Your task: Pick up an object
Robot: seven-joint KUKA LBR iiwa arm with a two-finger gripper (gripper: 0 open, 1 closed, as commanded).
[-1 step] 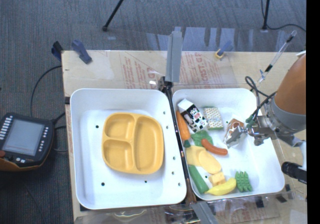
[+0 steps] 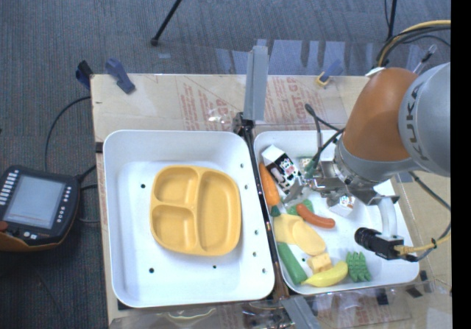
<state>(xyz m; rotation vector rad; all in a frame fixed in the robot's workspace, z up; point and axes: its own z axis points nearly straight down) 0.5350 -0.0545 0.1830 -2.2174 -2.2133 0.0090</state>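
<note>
From my station I see the arm [image 2: 397,125] reaching over the right bin [image 2: 409,273], its gripper [image 2: 307,182] low among the toy food. I cannot tell the claw's state or whether it has anything. Just beside it lie a black-and-white carton [image 2: 281,165], a carrot [image 2: 269,185] and a sausage [image 2: 316,216]. The left bin [image 2: 125,276] bears a yellow divided plate [image 2: 196,210].

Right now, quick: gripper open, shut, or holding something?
Gripper: cannot be told. It is low in the right bin, over the toy food near the carrot and sausage; the wrist blocks the view.
</note>
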